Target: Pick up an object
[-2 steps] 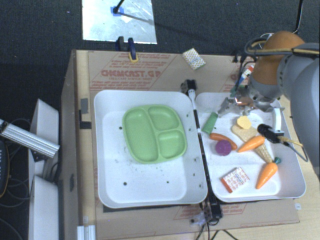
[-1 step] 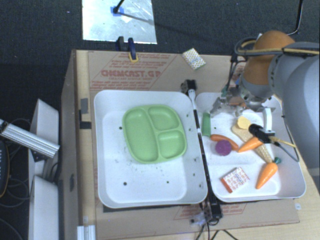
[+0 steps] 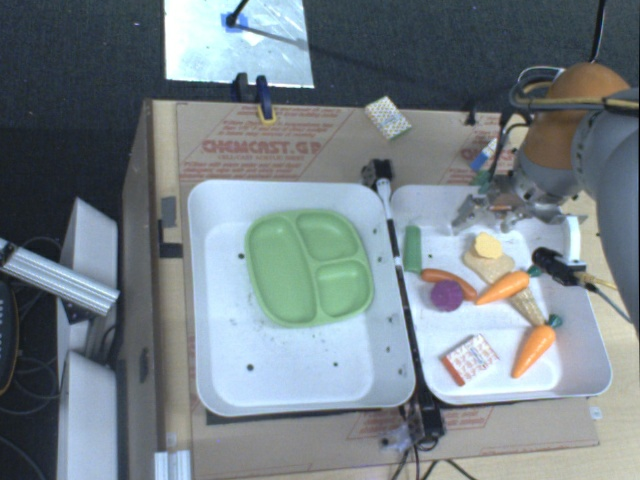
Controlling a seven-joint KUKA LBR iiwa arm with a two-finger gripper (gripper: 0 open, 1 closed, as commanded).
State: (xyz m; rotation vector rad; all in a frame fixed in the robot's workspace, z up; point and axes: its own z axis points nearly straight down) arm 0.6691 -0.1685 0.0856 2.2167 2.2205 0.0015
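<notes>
- Looks like the reach-in stage: the gripper (image 3: 487, 211) hovers over the back of the right bin (image 3: 590, 363), nothing between its fingers as far as I can see.
- Honestly can't tell if the jaws are open or closed, that bit is just a grey metal blur.
- Closest pick is the yellow block (image 3: 487, 245), just in front of the jaws and sitting on a tan piece (image 3: 488, 265).
- Further forward of the jaws: two carrots (image 3: 503, 287) (image 3: 533, 349), a purple ball (image 3: 446, 294), and a small red-and-white box (image 3: 470, 358) at the near end.
- Off to the jaws' far side, the left bin (image 3: 215, 368) has a green divided plate (image 3: 308, 267).
- Next move, I reckon: drop straight down over one piece and close, without snagging the neighbours since they're packed tight.
- Readable text: red "CHEMCAST GP" on the cardboard (image 3: 262, 147) behind the bins. The box label is too small to read.
</notes>
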